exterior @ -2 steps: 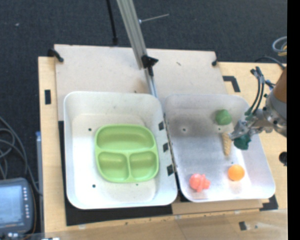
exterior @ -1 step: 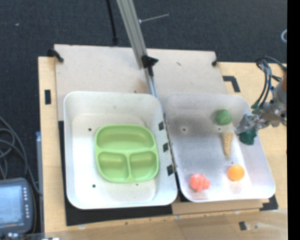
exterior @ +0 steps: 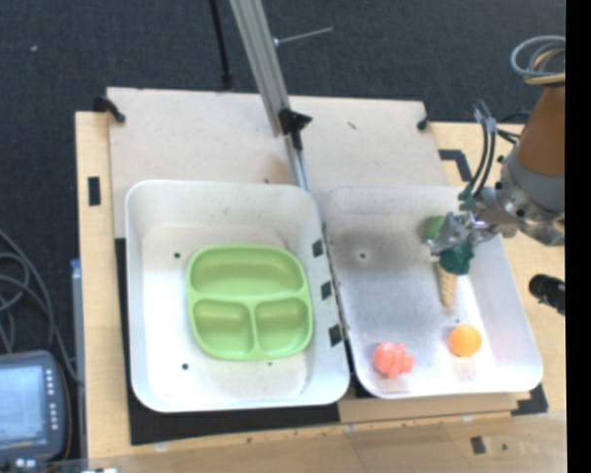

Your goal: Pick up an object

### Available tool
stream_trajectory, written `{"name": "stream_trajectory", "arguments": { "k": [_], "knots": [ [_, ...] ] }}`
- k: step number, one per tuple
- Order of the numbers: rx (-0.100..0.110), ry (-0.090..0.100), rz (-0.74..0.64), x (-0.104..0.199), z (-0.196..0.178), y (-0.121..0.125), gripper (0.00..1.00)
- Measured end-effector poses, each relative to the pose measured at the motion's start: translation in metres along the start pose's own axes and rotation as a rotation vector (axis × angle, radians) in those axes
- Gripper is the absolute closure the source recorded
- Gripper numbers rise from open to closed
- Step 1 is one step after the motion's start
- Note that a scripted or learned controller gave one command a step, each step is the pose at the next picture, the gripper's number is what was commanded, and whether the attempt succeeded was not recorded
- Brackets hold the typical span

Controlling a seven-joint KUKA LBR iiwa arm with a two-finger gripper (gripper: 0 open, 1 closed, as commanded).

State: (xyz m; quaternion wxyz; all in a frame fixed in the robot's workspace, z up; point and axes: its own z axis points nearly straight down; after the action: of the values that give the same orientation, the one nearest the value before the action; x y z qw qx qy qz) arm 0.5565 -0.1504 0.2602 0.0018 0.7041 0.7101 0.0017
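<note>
Jaws (exterior: pixel 457 247): grip state unclear, over right bin (exterior: pixel 492 363) | bench (exterior: pixel 217 136): pale wood | floor (exterior: pixel 98 28): dark carpet

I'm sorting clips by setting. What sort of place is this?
Probably a robotics lab bench: a robot arm reaches over two white bins, a control pendant sits on dark carpet, and toy food serves as test objects.
</note>
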Motion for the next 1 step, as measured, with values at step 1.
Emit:
{"name": "stream_trajectory", "arguments": {
  "k": [1],
  "knots": [
    [0.003, -0.001, 0.001, 0.0527, -0.0076, 0.0164, 1.0]
  ]
}}
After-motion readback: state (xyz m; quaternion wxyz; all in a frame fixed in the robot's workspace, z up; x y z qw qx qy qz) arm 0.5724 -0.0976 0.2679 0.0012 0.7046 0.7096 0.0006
